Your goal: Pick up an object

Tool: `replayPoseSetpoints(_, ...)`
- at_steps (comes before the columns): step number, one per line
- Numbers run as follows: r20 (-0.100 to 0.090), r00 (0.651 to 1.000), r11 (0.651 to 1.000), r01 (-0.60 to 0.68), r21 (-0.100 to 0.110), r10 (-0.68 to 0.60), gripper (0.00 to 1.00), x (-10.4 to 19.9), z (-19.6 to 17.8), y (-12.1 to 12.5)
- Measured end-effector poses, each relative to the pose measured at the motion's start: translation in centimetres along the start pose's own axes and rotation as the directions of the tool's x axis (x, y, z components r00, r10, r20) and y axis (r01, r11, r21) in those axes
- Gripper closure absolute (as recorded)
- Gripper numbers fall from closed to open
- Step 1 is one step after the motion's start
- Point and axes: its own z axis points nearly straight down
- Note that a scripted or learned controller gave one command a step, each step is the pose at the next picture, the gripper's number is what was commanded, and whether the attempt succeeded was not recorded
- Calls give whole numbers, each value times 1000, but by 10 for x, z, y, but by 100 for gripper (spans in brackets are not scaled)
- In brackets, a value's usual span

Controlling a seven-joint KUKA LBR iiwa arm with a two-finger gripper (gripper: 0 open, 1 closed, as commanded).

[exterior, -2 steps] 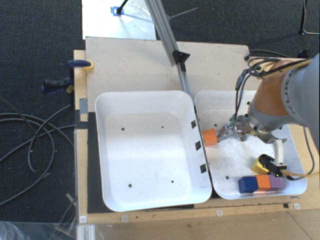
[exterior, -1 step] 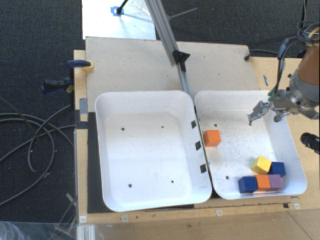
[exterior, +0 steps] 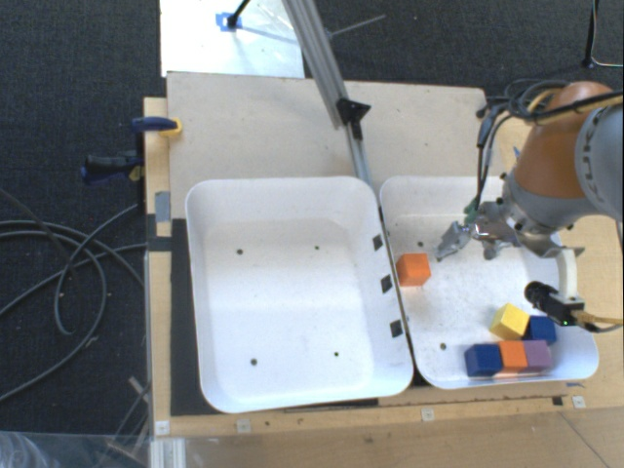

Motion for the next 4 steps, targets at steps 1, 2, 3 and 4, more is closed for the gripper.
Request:
replayPoseSetpoints(1,4,1000,1000,2,-14,-2,0,35,-35,63)
replayPoseSetpoints(2,1,1000,1000,-1,-3,1,0,73,-32,13)
replayPoseSetpoints(3,-4,1000,1000,-10,-15,10,0,27,49,-2)
replayPoseSetpoints(4,7,1000,999,-6,-38,6,0,11,51,29)
